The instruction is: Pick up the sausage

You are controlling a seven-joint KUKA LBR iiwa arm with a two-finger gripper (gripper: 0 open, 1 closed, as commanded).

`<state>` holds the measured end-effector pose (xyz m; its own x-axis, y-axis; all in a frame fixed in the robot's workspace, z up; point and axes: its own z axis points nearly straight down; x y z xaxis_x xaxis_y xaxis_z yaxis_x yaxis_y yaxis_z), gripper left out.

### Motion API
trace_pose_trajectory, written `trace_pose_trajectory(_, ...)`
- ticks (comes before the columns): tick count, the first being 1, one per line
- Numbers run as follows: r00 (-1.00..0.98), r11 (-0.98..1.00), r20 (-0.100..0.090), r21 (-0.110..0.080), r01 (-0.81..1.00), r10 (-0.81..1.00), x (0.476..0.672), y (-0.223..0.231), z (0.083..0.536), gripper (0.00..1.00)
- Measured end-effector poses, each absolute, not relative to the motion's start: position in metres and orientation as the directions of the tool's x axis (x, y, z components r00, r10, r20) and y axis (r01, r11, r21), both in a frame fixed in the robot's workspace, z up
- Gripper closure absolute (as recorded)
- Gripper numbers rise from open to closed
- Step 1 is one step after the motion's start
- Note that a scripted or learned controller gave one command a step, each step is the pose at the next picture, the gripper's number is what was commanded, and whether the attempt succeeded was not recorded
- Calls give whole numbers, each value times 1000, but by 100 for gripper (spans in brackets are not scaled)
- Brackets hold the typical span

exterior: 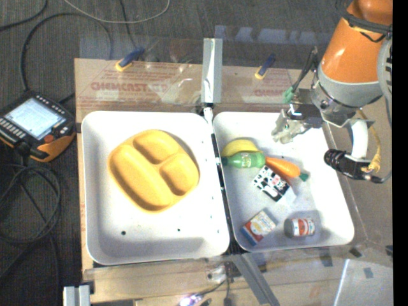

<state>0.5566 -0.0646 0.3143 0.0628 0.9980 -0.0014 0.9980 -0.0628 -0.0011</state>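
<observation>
Dark carpet with cables trailing all over it, a teach pendant (35, 123) parked off to the left, and in the middle the bench with its two white bins. The left bin (95, 234) just has a yellow divided plate (154, 169) in it. The right bin (331, 199) is where all the clutter is.

The gripper (287, 129) hangs over the far side of the right bin, up near the back wall. From where I'm standing I honestly can't tell how far open it is or whether it's got anything.

The sausage (301, 227) (my best guess is that it's the little grey tin with the red label, since nothing else in there looks the part) lies on its side in the near right corner of that bin. So it's toward the front edge from the gripper, well apart from it, clean across the bin. Its long axis runs roughly left to right. The carrot (284, 166) and a black-and-white box (273, 183) sit between the two, so I'd reckon the arm has to travel over those before dropping down.
</observation>
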Motion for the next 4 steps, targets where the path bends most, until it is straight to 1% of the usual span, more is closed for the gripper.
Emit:
trace_pose_trajectory(1,78,-78,-1,-1,997,997,571,-67,328,100)
trace_pose_trajectory(2,-438,438,0,1,899,899,566,-66,264,100)
trace_pose_trajectory(3,-515,515,-1,0,857,857,590,-21,293,100)
trace_pose_trajectory(4,-481,481,-2,2,876,876,564,-57,296,100)
